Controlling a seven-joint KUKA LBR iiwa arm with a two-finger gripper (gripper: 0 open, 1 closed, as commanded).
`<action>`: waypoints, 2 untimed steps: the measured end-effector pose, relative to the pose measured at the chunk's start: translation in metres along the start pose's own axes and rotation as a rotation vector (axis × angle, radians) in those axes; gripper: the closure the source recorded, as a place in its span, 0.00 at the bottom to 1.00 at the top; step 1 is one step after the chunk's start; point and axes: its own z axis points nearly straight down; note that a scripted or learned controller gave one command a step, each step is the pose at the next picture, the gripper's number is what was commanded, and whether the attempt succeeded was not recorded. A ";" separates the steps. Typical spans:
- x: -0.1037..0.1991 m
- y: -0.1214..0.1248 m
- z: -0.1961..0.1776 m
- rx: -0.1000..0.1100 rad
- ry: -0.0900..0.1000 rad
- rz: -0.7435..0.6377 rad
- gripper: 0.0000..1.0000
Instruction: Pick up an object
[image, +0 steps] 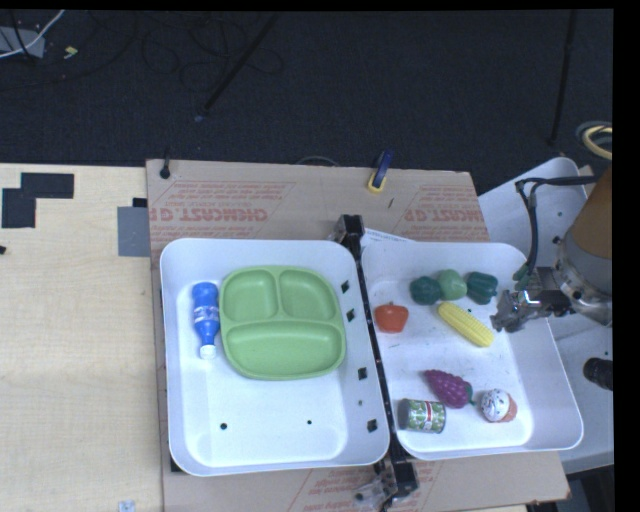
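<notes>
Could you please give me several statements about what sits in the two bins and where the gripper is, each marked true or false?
1. The green divided plate lies in the left bin. True.
2. The blue bottle stands in the right bin. False: it lies in the left bin, just left of the plate.
3. The yellow corn lies in the right bin, below the green vegetables. True.
4. The gripper holds the purple grapes. False: the grapes lie on the bin floor, apart from the gripper, which is at the right bin's right edge.
5. The small can lies inside the plate. False: it lies near the right bin's front edge.
</notes>
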 end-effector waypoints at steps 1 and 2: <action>0.051 0.002 0.010 0.005 0.003 -0.003 1.00; 0.108 -0.009 0.014 0.006 0.003 -0.004 1.00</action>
